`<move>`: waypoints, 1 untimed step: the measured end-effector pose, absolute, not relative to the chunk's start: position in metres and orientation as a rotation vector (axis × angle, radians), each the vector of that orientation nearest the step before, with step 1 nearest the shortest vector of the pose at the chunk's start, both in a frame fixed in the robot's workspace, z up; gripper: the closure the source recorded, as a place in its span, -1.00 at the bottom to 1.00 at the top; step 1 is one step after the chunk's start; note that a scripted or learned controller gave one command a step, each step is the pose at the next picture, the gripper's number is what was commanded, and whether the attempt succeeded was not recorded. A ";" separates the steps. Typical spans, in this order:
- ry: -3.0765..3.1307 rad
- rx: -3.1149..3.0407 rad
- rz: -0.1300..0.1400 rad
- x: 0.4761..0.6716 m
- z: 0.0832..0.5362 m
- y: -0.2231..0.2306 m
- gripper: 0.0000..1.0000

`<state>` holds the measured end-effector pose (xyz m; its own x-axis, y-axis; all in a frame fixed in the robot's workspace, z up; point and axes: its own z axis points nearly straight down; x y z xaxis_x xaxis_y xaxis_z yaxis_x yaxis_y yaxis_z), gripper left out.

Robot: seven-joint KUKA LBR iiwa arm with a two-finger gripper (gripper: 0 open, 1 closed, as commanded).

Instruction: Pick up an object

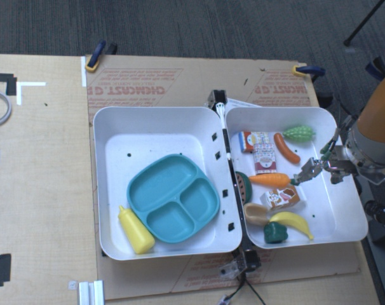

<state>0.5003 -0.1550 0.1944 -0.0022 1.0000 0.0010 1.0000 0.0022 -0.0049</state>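
Hovering beside carrot (269,179) — pincer (305,172) (right bin (345,224)).

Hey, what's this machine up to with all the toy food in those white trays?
A grey robot arm with an orange band reaches in from the right over the right white bin, which holds toy food. Its two-finger gripper hangs low beside the leafy end of an orange plastic carrot, with a small brown-and-white carton and a yellow plastic banana just below. Nothing is visibly held yet. The left white bin holds a teal divided plate and a yellow squeeze bottle, untouched.
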 end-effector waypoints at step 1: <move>-2.342 -2.089 0.003 0.576 0.089 -0.116 -1.00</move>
